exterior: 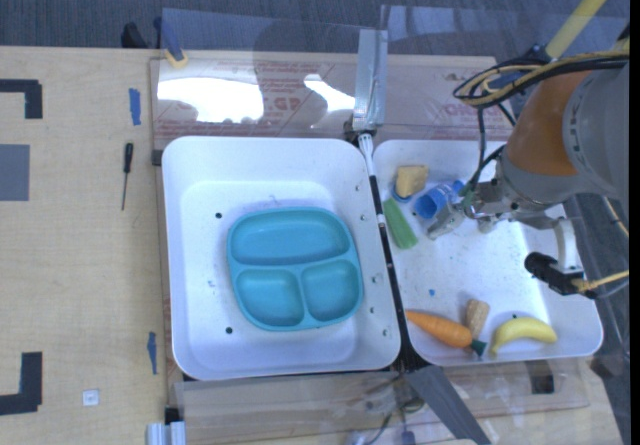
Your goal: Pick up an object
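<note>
Gripper (447,216) is low in the right bin (585,333), its tip right at the blue cup (432,202) lying on its side near the bin's far-left corner. The cup seems to be between the fingers, but clutter blocks a sure read. Yellow sponge (410,179) and green piece (400,224) lie just beside it; carrot (440,329) and banana (522,332) lie along the near edge.

Arm (560,138) reaching in from right, end effector (447,218) lowered leftward
</note>
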### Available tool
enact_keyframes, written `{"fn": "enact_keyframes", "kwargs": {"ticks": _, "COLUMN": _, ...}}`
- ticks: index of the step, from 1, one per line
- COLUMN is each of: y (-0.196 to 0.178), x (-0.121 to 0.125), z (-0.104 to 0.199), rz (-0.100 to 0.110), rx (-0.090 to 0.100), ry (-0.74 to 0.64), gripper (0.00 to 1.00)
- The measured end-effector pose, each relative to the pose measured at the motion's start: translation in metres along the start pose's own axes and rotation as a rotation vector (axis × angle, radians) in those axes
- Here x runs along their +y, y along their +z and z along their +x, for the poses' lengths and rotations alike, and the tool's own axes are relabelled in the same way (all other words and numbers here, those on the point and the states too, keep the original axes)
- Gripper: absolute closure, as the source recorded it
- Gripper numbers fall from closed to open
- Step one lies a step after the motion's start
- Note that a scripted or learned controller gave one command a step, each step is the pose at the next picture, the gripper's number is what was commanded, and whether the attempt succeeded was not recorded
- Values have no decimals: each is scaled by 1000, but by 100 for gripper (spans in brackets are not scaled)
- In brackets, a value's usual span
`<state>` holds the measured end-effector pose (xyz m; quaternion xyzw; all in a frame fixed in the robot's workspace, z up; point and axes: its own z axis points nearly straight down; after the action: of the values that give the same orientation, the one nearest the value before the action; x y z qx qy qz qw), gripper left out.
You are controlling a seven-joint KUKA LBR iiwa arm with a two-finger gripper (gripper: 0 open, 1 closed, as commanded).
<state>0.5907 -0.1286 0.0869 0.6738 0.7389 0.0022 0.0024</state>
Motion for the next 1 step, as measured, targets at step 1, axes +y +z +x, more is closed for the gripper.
{"fn": "enact_keyframes", "kwargs": {"ticks": 1, "y": 2, "x": 67, "z": 22, "rz": 20, "rx": -4, "ry": 12, "gripper": 0}}
